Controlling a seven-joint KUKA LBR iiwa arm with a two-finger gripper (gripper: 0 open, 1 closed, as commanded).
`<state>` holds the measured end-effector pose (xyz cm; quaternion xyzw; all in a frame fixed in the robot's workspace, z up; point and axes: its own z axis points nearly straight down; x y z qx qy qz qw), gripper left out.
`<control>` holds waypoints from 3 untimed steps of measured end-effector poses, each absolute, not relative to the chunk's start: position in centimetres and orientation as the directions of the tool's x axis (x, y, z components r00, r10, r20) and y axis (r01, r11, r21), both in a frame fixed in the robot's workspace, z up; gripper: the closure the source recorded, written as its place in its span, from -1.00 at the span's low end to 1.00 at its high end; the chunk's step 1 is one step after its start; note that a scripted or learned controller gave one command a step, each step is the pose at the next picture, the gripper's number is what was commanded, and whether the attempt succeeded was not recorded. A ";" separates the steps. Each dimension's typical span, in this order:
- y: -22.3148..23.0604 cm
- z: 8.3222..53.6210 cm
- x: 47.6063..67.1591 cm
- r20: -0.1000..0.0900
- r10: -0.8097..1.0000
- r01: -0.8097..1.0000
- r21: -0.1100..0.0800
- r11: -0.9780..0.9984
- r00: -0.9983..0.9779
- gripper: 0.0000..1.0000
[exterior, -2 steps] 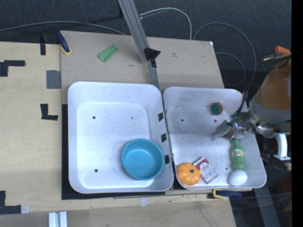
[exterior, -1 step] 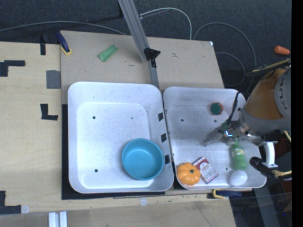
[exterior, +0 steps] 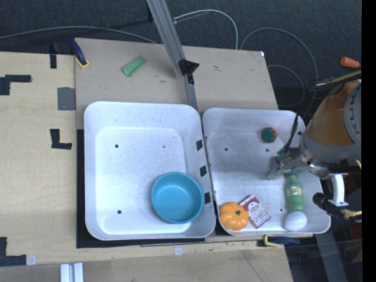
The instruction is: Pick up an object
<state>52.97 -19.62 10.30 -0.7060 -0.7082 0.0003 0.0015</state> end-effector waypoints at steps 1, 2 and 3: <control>-19.1 14.9 53.7 -0.001 1.000 1.000 0.003 0.002 -0.002 1.00; -19.2 19.2 53.4 -0.001 1.000 1.000 0.003 0.001 -0.001 1.00; -19.0 23.5 53.1 -0.002 1.000 1.000 0.003 0.002 -0.002 1.00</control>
